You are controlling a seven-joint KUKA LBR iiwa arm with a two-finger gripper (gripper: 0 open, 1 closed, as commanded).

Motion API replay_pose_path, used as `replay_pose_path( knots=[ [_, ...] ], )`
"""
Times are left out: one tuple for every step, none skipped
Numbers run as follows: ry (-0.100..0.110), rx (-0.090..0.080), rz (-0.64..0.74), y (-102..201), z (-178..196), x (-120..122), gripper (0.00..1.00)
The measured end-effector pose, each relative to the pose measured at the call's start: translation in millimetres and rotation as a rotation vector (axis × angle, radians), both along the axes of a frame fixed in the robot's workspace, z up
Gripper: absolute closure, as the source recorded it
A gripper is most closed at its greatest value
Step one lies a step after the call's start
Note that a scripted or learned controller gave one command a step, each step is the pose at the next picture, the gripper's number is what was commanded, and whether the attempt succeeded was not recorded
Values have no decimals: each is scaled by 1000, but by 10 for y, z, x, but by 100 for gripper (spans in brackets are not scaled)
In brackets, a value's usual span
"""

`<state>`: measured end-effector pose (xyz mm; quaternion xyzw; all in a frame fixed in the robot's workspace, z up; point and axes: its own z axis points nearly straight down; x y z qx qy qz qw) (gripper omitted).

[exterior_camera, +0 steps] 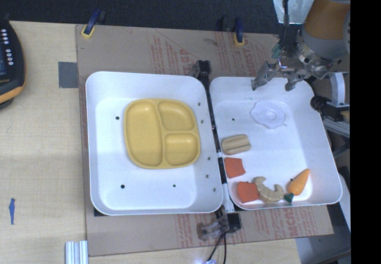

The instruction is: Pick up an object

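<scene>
Two white bins sit side by side: the left bin (107, 191) carries one yellow divided plate (161, 133), the right bin (309, 138) one clear plastic lid (268, 115), one bread roll (235, 144), two orange-red blocks (234, 167), one curved beige piece (269, 190) and one carrot (299, 181). The gripper (277, 81) hangs over the right bin's far edge, fingers spread wide, holding nothing
</scene>
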<state>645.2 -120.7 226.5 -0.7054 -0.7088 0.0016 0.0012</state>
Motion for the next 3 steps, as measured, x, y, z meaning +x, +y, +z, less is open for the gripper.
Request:
replay_pose_path(
  knots=[
    [12, 3, 3, 546, -374, -881, 0],
    [2, -1, -2, 504, -243, -833, 100],
    [3, 2, 7, 1282, -354, -912, 100]
  ],
)
